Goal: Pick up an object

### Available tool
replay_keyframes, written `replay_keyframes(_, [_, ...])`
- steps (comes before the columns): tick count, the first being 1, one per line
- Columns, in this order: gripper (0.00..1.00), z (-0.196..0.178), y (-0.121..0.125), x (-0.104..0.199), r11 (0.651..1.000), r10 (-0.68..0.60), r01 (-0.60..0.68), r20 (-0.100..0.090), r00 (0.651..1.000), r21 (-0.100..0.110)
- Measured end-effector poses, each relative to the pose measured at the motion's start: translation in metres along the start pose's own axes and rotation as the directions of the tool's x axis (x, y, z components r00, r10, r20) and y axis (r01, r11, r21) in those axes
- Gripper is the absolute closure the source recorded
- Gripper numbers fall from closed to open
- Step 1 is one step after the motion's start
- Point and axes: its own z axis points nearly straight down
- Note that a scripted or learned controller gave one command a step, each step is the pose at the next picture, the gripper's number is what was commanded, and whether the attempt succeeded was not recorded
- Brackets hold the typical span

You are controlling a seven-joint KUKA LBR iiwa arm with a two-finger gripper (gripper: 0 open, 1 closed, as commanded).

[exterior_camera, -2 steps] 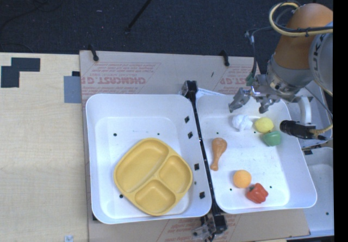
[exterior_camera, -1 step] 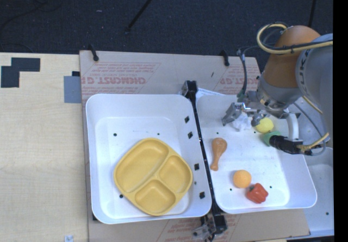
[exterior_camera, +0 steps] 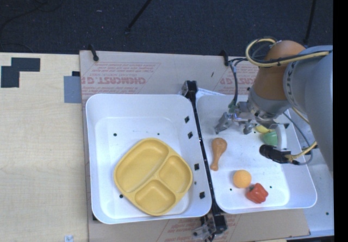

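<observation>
The gripper (exterior_camera: pixel 235 122) hangs low in the right bin (exterior_camera: pixel 304 194); I cannot tell its state. Just below it lies the drumstick (exterior_camera: pixel 217 152). Further below sit an orange ball (exterior_camera: pixel 242 179) and red pepper (exterior_camera: pixel 257 193), touching. A green piece (exterior_camera: pixel 269 138) lies right of the gripper.

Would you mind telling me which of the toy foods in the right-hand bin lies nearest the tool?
The green and yellow piece, right beside the tool; the drumstick, orange ball and red piece lie farther off.
</observation>
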Motion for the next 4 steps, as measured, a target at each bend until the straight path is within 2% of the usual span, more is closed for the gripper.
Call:
replay_keyframes(1, [1.0,-0.012,0.0,-0.001,1.0,0.002,-0.002,0.0,1.0,-0.001])
replay_keyframes(3, [1.0,-0.129,-0.008,-0.009,1.0,0.004,-0.004,0.001,1.0,-0.007])
replay_keyframes(4, [1.0,-0.14,-0.008,-0.01,1.0,0.004,-0.004,0.001,1.0,-0.005])
